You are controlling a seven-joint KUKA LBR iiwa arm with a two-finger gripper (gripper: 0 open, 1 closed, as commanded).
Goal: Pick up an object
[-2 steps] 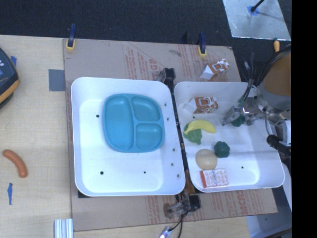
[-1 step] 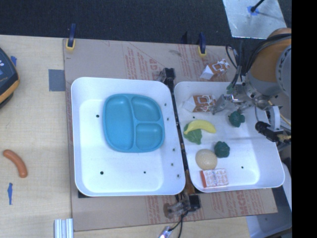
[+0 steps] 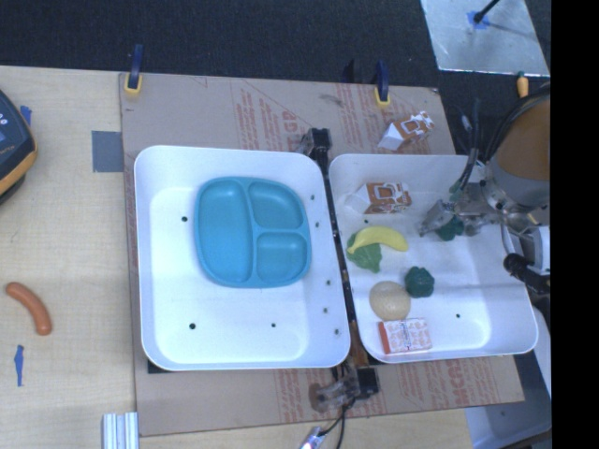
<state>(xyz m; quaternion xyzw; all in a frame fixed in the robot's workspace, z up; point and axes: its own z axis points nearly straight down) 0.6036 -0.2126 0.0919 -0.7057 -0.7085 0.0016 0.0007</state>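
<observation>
The gripper (image 3: 447, 223) sits low in the right bin (image 3: 487, 330), far right side, jaws apparently pinching a dark green item (image 3: 449, 230); I cannot tell for certain. Step: grasp. Next: lift straight up, clear of the banana (image 3: 379, 239).

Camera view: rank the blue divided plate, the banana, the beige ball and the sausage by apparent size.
1. blue divided plate
2. banana and sausage, about alike in length
3. beige ball, shorter but rounder

The brown cardboard sheet (image 3: 281, 120) under the bins has red print, and the small packet (image 3: 404, 336) has red marks. Both are too blurry to read.
</observation>
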